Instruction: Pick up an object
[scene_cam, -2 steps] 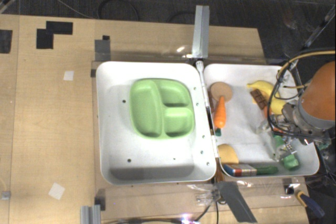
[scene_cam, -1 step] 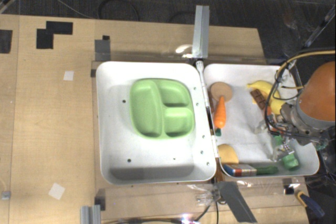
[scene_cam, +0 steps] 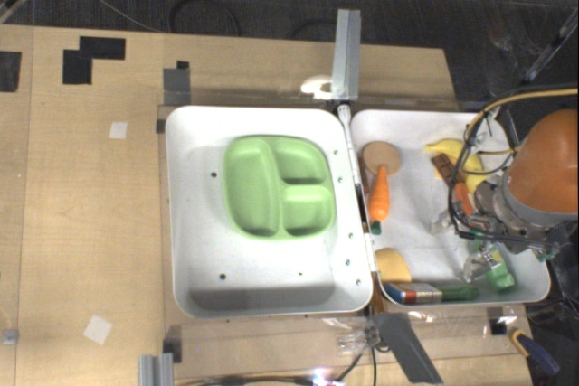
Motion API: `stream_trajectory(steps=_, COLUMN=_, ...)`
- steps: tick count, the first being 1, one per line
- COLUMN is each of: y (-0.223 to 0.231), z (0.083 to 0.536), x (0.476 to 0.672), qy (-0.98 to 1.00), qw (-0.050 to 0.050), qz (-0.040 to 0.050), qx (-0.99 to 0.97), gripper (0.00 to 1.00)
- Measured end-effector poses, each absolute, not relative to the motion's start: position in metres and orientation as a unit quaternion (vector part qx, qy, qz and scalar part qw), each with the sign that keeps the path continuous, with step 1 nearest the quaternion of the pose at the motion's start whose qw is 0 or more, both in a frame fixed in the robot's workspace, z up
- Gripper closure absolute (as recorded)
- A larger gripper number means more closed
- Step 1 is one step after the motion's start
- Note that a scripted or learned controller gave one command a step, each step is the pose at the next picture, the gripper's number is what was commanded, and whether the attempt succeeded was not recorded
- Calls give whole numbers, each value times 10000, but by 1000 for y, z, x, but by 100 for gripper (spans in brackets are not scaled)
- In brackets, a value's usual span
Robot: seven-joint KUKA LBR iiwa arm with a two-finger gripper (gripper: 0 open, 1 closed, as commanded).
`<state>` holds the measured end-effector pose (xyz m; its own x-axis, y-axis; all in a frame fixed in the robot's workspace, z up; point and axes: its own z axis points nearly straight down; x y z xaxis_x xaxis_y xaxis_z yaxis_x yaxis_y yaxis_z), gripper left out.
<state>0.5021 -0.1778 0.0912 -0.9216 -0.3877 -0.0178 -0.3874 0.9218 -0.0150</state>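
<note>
I cannot tell how my fingers stand; my gripper (scene_cam: 484, 259) hangs low over the right bin's (scene_cam: 412, 221) near right corner, tangled in cables, just above a green object (scene_cam: 500, 278). Near it lie a green marker (scene_cam: 441, 293), a yellow-tan piece (scene_cam: 393, 264), a carrot (scene_cam: 379, 195), and a banana (scene_cam: 450, 151). The left bin (scene_cam: 194, 230) on the table (scene_cam: 81, 221) carries a green divided tray (scene_cam: 277, 185).

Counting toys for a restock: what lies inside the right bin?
Right bin: carrot, banana, yellow piece, marker, green piece. The arm covers anything beneath.
</note>
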Motion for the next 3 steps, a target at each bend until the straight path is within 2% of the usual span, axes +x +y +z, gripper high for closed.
stream_trajectory(steps=1, y=-170, z=91, x=518, qy=9650, qw=78, qz=-55, qx=-2622, gripper=0)
stream_trajectory(steps=2, y=-156, z=91, x=501, qy=9608, qw=110, qz=-57, qx=-2770, gripper=0)
stream_trajectory(steps=3, y=-152, z=92, x=502, qy=9574, qw=106, qz=-69, qx=-2885, gripper=0)
